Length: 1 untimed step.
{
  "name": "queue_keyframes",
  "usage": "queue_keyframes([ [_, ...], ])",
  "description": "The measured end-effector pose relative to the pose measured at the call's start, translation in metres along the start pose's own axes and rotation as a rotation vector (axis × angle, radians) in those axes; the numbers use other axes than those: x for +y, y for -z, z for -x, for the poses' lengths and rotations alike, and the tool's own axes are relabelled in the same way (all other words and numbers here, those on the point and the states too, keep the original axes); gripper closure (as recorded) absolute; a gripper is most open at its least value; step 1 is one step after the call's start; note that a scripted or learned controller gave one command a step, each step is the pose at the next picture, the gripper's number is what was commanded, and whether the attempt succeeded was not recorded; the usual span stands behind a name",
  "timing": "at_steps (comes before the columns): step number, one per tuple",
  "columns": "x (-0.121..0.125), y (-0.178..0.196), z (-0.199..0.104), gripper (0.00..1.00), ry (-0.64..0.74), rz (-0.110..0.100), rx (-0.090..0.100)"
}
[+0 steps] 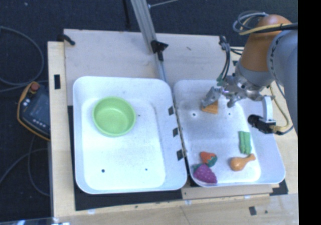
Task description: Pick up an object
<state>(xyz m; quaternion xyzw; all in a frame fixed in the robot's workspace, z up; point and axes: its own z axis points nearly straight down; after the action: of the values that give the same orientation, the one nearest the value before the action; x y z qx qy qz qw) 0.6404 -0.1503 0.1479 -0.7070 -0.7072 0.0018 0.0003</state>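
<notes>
— Start at the left for me. What's in the left bin (120, 179)?

— Just a green bowl (114, 116), sitting toward the far left corner, well apart from the arm. It looks out of the running for this try.

— And across the divider?

— The right bin (271, 174) holds the small toys. Along the near edge sit a purple grape bunch (204, 173) with a red strawberry (208, 158) touching it on the far side, then an orange drumstick-shaped piece (241, 162), and a green stick (245, 142) just beyond that.

— So what is the arm after?

— I'd say the orange wedge (211, 107) in the far half of that bin. The gripper (219, 97) hangs right over it, fingers spread moderately, one to each side, nothing pinched yet as far as I can see.

— How should it go about it?

— The wedge lies slightly left of centre between the fingers, so I'd centre first, drop until the tips nearly meet the bin floor, then close slowly. A tapered piece could squirt out sideways if squeezed off-centre. Lift straight up afterward.
</notes>
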Motion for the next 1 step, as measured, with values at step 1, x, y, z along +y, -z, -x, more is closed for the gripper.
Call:
queue_keyframes([
  [1,-0.0007,-0.0498,0.0012,0.0,-0.002,0.0,0.0],
])
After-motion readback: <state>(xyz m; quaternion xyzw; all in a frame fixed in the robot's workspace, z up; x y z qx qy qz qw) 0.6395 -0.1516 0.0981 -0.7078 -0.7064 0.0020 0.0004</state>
